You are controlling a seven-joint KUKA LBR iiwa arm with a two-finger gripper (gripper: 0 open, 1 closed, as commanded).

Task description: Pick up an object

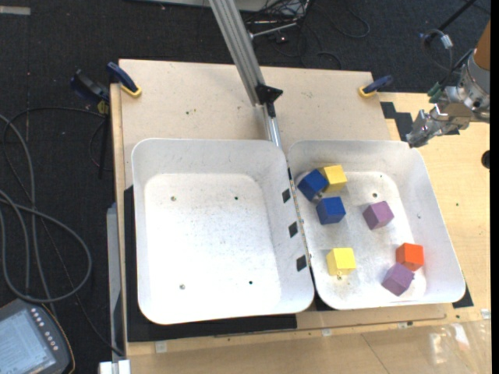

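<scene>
Seven small cubes lie in the right bin (437, 232); the claw (421, 131) hovers beyond its far corner.

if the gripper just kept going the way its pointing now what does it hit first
The gripper sits beyond the right bin's upper right corner, pointing down and left. Going straight on, it would probably meet that rim corner first, or the bare bin floor just inside. The nearest block, the purple block, lies farther along. Depth is unclear.

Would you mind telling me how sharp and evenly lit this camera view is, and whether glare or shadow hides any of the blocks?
In the camera view the light is even and soft; the blocks, such as the orange block, stay sharp with short shadows. The right bin shows no glare. The gripper at the frame's right looks slightly blurred.
</scene>
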